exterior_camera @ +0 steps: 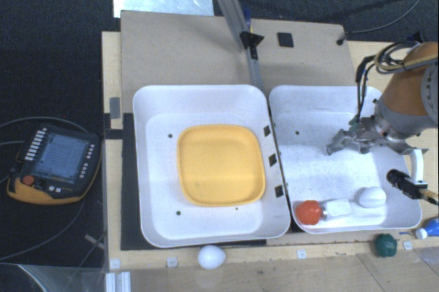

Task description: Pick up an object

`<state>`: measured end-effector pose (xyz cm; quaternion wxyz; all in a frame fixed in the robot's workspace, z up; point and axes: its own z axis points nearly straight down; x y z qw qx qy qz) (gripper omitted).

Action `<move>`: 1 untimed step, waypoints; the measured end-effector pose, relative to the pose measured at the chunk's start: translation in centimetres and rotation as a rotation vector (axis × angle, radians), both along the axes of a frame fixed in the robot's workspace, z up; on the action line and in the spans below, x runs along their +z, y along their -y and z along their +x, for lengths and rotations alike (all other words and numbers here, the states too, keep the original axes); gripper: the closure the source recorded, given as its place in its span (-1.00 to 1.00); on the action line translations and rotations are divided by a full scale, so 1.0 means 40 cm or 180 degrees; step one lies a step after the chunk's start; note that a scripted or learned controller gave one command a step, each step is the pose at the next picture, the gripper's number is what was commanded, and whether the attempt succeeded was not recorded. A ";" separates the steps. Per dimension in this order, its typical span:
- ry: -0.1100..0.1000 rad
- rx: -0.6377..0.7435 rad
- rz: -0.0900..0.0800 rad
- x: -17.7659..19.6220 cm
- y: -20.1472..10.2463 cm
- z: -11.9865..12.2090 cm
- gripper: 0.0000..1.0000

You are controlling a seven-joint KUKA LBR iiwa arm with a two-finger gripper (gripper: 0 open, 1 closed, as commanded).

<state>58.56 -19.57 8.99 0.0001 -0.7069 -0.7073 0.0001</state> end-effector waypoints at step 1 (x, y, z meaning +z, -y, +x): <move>0.0008 0.0001 -0.0003 0.028 0.001 0.002 1.00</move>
